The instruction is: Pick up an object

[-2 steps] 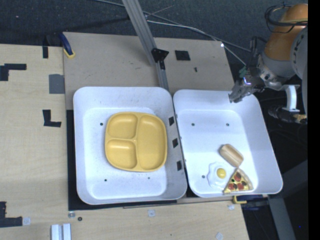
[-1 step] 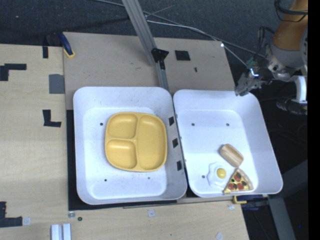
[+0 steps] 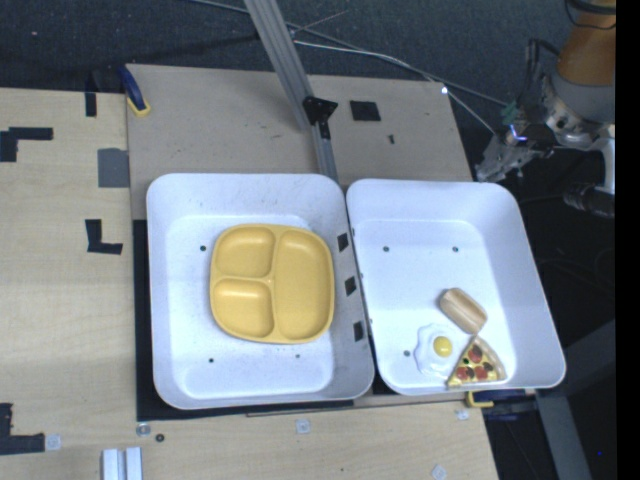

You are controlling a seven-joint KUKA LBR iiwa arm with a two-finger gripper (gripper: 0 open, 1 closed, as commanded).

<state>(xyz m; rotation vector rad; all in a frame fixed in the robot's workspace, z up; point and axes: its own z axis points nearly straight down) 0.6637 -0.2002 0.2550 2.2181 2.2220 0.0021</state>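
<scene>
The jaws of the gripper [image 3: 508, 140] are at the far right, outside the bins; I cannot tell if they are spread. In the near right corner of the right bin [image 3: 400, 213] lie a brown bread roll [image 3: 463, 310], a fried egg [image 3: 437, 349] and a pizza slice [image 3: 477, 363]. The left bin [image 3: 180, 208] holds a yellow divided plate [image 3: 272, 284].

Arm [image 3: 585, 68] — orange band, grey wrist, dark cables.

No readable text, label, brand, number or sign appears on anything here.
</scene>
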